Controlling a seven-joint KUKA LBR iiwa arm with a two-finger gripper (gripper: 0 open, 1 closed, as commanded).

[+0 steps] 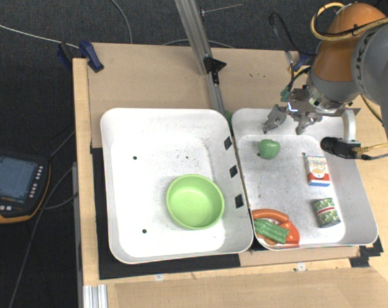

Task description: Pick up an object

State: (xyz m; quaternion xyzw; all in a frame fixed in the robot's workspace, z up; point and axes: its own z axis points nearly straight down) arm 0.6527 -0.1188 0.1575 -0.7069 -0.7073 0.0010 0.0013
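Green apple (pixel 268 149) lies in the right bin (pixel 354 201), toward that bin's far end, resting on the bin floor and free of any grip. Claw (pixel 285 122) hangs just beyond the apple, over the far rim of the same bin; its two fingers are spread apart with nothing between them, one fingertip (pixel 269 126) just above and beside the apple, the other further right. Whether that fingertip touches the apple cannot be told.

Other contents, placed relative to the apple: a small red, white and blue carton (pixel 318 171) lies to the right and slightly nearer the camera. A green patterned can (pixel 326 212) lies nearer still, beyond the carton. An orange dish holding green and red pieces (pixel 275 228) sits at the near corner of the right bin, almost directly in front of the apple.

Left bin (pixel 136 146) adjoins the right bin on the worktop (pixel 149 76). It holds a light green bowl (pixel 194 201), upright, well apart from the apple.
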